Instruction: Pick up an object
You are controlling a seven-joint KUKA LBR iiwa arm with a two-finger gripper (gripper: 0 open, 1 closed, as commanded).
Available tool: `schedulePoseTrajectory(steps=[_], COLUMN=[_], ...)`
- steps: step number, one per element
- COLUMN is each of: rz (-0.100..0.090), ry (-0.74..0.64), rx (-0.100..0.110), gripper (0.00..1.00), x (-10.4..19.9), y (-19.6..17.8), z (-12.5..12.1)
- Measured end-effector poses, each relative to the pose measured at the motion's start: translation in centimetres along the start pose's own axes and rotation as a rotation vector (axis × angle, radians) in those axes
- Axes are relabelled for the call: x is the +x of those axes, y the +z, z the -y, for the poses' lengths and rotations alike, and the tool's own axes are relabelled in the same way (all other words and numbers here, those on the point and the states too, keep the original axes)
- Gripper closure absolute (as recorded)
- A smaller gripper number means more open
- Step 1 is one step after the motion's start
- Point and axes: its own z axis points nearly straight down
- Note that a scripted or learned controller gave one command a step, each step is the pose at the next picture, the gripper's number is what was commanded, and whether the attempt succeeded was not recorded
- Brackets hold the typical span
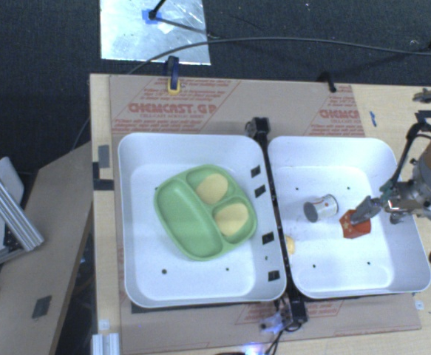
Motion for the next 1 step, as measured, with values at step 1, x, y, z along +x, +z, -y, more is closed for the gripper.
schedulePoseTrajectory(steps=[1], rz=[0.002], ry=[-0.003], rx=[-0.011], gripper=[0.0], x=[0.02], y=[-0.48], z=[-0.25])
